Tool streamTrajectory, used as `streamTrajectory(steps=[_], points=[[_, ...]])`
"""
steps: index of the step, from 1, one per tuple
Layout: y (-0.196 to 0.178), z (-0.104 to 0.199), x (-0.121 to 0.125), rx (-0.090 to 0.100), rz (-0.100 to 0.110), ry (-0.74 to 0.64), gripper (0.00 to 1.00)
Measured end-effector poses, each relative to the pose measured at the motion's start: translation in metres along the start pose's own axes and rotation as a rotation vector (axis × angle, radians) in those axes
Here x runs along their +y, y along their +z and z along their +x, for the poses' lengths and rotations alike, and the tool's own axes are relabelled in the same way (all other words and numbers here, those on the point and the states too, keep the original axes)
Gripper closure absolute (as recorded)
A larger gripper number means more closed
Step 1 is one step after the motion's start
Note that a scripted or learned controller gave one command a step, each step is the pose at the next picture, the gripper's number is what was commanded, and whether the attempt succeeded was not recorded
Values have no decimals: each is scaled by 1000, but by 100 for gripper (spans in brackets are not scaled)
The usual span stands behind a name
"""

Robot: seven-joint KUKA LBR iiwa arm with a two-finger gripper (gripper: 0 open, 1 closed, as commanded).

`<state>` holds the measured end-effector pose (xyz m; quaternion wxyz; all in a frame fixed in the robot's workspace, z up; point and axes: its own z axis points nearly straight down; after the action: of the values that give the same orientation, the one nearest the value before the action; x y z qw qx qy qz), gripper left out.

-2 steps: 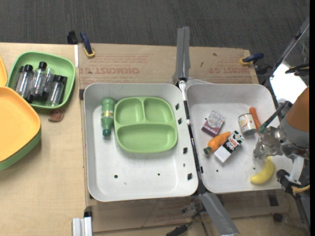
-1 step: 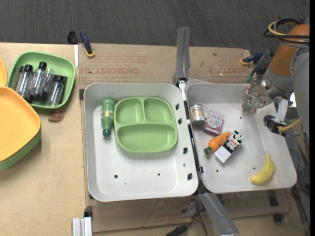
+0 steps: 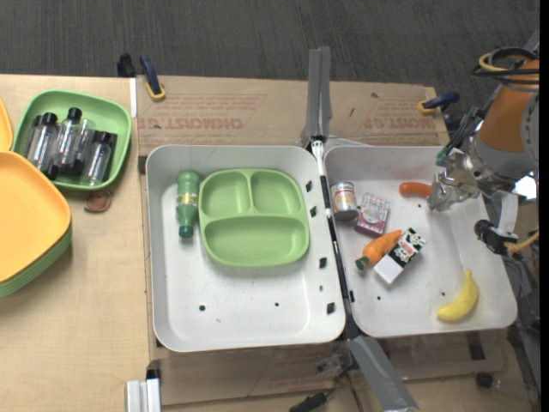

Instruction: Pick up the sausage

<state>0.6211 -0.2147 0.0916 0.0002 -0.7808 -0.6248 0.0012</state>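
Left white bin (image 3: 171,316): green divided plate (image 3: 253,215), with green bottle (image 3: 186,202) just beside its left edge. Right white bin (image 3: 497,303): banana (image 3: 460,299), carrot (image 3: 380,247), black-and-white carton (image 3: 401,255), purple packet (image 3: 372,214), small tin (image 3: 343,199), and orange-red sausage (image 3: 414,190) near far wall. Gripper (image 3: 448,191) just right of sausage; finger state not discernible.

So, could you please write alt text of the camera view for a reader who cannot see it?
The gripper is low over the right white bin, right beside an orange-red sausage; this bin also has a can, carrot, banana and small boxes. The left bin has a green divided plate and a green bottle.
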Motion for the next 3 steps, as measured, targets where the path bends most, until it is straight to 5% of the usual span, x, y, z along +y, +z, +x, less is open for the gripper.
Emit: streamTrajectory(steps=[1, 2, 3], points=[[0, -3, -42, 1, -1, -16, 100], [0, 52, -69, 1, 1, 34, 100], [0, -1, -34, 0, 0, 14, 100]])
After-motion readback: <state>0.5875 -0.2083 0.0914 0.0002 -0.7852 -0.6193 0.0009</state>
